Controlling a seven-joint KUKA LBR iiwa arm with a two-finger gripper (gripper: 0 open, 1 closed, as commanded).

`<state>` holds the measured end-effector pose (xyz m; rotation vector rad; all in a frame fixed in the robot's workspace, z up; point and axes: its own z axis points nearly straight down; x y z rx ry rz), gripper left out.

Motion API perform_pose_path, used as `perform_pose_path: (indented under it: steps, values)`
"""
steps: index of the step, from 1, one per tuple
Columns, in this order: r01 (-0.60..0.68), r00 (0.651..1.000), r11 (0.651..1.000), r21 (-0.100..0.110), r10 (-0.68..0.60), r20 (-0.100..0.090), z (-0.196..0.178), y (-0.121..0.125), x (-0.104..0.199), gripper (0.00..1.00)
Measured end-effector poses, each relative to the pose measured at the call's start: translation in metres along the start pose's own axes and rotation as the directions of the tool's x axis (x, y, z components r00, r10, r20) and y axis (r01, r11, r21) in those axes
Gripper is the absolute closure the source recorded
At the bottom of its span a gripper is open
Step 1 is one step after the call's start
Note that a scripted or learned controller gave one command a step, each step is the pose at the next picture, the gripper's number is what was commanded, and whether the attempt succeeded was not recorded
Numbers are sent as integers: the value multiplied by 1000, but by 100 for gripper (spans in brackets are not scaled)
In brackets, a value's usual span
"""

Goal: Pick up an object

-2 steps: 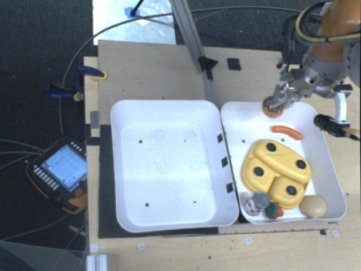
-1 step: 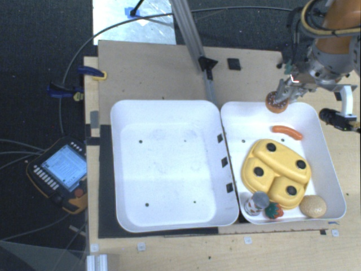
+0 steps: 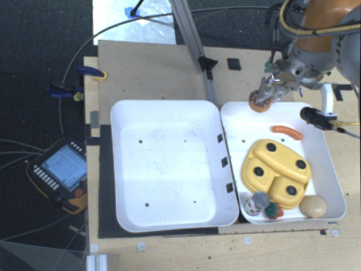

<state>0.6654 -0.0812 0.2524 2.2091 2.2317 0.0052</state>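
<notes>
Doughnut (image 3: pixel 260 101) tilted, hanging above right bin's (image 3: pixel 333 168) far rim; pincer (image 3: pixel 267 92) clamped on it

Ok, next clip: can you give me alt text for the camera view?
The arm's gripper hangs at the right bin's far rim, with a small round brownish object at its fingers. That bin holds a yellow toy, an orange sausage-shaped piece and a tan ball.
</notes>
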Motion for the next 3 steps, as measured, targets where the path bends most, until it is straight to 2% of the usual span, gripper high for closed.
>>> perform_pose_path:
  steps: [2,3]
  values:
    - [-1,1000,1000,4,1,0,22,-18,97,100]
    - [0,1000,1000,3,0,0,33,-20,147,100]
